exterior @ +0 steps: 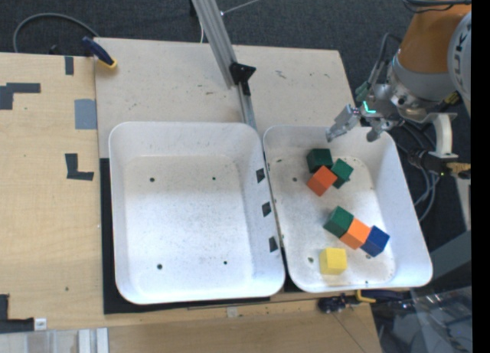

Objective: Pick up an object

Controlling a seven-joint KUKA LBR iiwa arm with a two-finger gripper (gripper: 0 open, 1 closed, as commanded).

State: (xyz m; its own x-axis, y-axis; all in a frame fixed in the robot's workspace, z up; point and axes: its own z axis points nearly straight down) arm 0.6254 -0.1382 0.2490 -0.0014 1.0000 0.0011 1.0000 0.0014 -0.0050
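The right bin (406, 191) holds several small blocks. Near its back lie a dark green block (319, 159), a second green one (342, 169) and an orange block (322, 180) pressed together. Toward the front sit a green block (338, 220), an orange block (355, 233) and a blue block (375, 240) in a row, with a yellow block (333, 260) in front of them. My gripper (355, 123) hangs over the bin's back right corner, above and to the right of the rear cluster. Its fingers are spread, one finger (341, 125) pointing left, and nothing sits between them.
The left bin (122, 191) stands beside the right one, sharing a middle rim. A slanted metal rail (218, 34) runs down from the top to the bins' back edge. Cables (429, 168) hang right of the right bin.
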